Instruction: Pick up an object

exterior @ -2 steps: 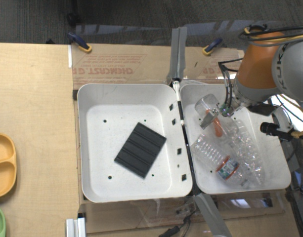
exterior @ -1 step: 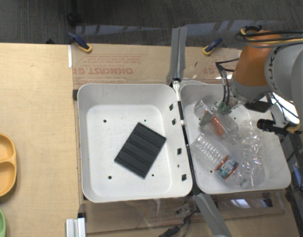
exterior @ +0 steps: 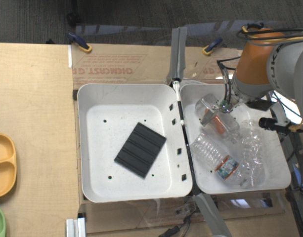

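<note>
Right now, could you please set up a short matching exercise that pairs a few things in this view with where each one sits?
Things:
1. black ridged slab
2. clear plastic bottle
3. orange tray
4. blue-and-yellow clamp

Places:
A. on the wooden bench, at the view's left edge
B. inside the right bin
C. at the far edge of the cardboard sheet
D. inside the left bin

Pairs: 1-D, 2-B, 3-A, 4-C
</note>
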Tool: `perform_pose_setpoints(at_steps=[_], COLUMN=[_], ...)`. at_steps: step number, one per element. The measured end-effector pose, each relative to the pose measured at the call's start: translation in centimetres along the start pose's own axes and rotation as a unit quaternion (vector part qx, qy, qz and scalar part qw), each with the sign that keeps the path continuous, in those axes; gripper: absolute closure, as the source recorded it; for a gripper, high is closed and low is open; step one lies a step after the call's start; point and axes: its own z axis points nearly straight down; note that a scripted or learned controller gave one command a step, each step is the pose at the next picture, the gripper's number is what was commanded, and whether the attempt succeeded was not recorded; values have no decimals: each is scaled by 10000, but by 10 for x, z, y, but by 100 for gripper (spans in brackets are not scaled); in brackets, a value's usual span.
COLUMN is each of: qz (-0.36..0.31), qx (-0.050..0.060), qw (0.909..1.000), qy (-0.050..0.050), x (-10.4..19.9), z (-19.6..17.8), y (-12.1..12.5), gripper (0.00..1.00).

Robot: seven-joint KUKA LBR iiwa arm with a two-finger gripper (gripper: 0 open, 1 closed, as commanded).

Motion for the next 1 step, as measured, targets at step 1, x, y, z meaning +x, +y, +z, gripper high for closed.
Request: perform_pose_setpoints(at_steps=[1], qz=[209], qx=[-76], qw=[9997], qy=[-60], x=[34], z=[-96], y=[51], gripper=[100])
